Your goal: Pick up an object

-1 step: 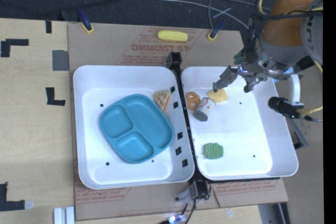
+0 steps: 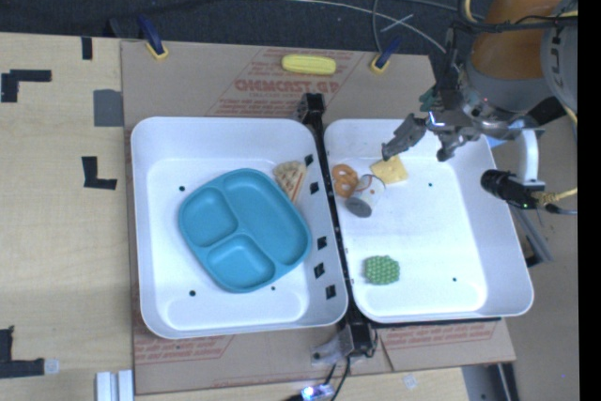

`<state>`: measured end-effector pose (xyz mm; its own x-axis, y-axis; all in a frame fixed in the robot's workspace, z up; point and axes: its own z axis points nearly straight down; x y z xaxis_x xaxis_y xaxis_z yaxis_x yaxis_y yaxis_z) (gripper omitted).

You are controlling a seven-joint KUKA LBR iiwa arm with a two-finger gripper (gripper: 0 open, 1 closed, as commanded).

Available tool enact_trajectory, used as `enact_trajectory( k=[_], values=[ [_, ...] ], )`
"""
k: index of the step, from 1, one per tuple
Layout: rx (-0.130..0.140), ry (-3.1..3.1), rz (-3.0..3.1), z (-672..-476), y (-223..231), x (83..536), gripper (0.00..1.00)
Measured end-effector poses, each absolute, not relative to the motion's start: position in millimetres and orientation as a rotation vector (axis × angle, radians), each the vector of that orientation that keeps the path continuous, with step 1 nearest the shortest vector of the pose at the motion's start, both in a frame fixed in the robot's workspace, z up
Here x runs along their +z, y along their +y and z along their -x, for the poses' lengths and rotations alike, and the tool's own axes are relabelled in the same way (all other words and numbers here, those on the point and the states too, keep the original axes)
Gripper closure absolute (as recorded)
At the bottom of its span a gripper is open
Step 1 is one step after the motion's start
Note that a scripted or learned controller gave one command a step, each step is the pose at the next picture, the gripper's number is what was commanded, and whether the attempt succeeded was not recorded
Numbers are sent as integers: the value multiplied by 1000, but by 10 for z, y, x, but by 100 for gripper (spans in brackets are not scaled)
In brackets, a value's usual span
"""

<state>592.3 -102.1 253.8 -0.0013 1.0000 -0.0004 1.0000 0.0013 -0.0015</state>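
The gripper hangs over the upper part of the right bin with its fingers spread wide and nothing between them. Just beside its left finger lies a yellow cheese-like wedge; a small metal cup and a pretzel-shaped piece crowd close to the divider, while a green bumpy ball sits apart, lower in the bin. The wedge looks the nearest target: centre the fingers over it, descend straight, and close across its narrow sides, clear of the cup.
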Motion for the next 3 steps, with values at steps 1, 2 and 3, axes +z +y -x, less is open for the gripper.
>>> enact_trajectory(
  k=[1,2,3],
  values=[
    [6,-2220,2219,-5922,-1108,2056,0],
    [6,-2221,2218,-5970,-1089,1431,0],
    [8,-2219,2217,-5951,-1081,886,0]
  ],
)
